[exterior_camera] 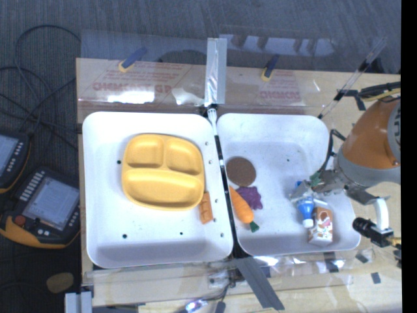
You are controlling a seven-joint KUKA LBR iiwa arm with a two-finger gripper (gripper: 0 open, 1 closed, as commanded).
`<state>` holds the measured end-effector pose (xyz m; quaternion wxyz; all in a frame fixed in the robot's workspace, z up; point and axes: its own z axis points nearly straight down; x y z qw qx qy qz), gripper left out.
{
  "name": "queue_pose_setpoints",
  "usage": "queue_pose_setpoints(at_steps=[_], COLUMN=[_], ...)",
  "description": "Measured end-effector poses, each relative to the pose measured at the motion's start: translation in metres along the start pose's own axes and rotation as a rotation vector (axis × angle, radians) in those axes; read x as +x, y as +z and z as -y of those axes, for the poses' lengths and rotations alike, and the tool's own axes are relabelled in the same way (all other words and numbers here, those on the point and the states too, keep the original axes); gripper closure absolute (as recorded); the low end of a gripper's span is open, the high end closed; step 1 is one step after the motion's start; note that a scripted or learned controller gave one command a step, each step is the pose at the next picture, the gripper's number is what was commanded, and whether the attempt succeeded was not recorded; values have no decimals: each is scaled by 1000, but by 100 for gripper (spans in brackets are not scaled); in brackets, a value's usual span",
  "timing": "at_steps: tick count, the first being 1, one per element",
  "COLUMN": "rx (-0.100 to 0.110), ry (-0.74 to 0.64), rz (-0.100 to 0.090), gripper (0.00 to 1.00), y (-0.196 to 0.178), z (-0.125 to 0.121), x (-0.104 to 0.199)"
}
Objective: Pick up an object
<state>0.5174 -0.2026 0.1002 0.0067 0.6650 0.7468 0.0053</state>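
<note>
Nothing is lifted yet. The gripper (311,186) is held low in the right bin (273,126), by the carton (321,225). The jaws' state cannot be told.

Colours: both bins white, left bin (104,240) and right bin (287,135). Divided plate (163,171) in left bin is yellow, small block (206,208) at its corner orange. In right bin: round disc (241,169) brown, carrot (241,206) orange with dark green tip, grape bunch (251,196) purple, bottle (306,211) white with blue cap, carton (321,225) white with red and brown print. Arm (371,142) orange band over grey. Desk (150,77) tan with faded red lettering, two clips yellow and blue. Floor (195,5) dark grey carpet, cables black.
</note>
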Motion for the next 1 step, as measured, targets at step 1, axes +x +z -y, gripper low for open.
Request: queue_pose_setpoints(at_steps=[1], rx=[18], ry=[-78], rz=[-4], gripper=[100], y=[-86], z=[-6], x=[36])
